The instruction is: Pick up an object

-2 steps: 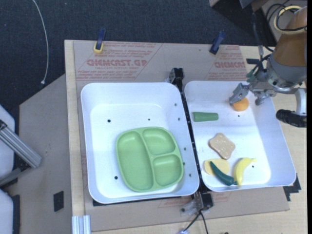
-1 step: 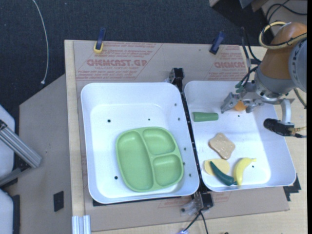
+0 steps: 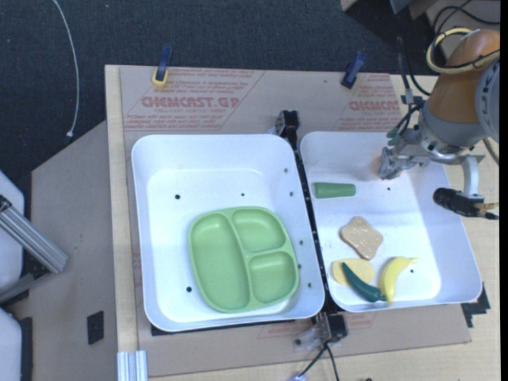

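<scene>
Hovering pincer (image 3: 390, 165), perhaps above green stick (image 3: 333, 190).

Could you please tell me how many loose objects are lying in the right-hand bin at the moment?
4, perhaps 5. A green piece lies near the divider, a bread slice mid-bin, a banana at the front, and a dark green vegetable overlapping a pale yellow item.

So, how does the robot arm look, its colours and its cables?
The arm is grey metal with a wide orange band above the wrist. Black cables and one pale yellow cable loop around its top. Its claw is small, grey and metallic. A black part sticks out beside it.
</scene>
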`<state>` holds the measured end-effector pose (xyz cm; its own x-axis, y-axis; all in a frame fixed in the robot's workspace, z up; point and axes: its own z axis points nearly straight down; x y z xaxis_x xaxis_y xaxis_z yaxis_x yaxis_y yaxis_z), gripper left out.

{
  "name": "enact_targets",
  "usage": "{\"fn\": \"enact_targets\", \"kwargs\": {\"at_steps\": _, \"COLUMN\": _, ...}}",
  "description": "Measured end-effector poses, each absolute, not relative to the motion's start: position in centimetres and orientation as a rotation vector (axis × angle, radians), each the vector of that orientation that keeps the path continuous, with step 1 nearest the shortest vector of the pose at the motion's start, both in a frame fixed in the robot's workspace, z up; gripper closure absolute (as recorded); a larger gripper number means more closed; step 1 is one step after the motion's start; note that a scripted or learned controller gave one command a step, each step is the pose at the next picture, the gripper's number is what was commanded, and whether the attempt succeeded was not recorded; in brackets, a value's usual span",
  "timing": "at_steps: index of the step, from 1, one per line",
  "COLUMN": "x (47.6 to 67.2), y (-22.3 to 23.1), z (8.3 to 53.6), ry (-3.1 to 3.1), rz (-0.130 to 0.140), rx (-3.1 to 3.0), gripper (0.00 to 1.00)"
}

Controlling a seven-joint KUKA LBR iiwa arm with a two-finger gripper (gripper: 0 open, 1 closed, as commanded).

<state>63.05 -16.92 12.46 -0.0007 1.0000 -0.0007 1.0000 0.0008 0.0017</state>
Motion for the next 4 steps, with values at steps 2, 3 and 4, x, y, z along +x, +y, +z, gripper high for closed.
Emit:
{"fn": "enact_targets", "kwargs": {"at_steps": 2, "x": 62.7, "y": -16.1, "z": 24.5, "ry": 2.219, "rz": 0.006, "rx": 2.215, "gripper": 1.0}}
{"fn": "enact_targets", "kwargs": {"at_steps": 3, "x": 62.8, "y": -16.1, "z": 27.8, "ry": 2.218, "rz": 0.005, "rx": 2.216, "gripper": 1.0}}
{"fn": "enact_targets", "kwargs": {"at_steps": 4, "x": 62.6, "y": -11.1, "z": 26.1, "ry": 2.229, "rz": 0.0, "rx": 2.219, "gripper": 1.0}}
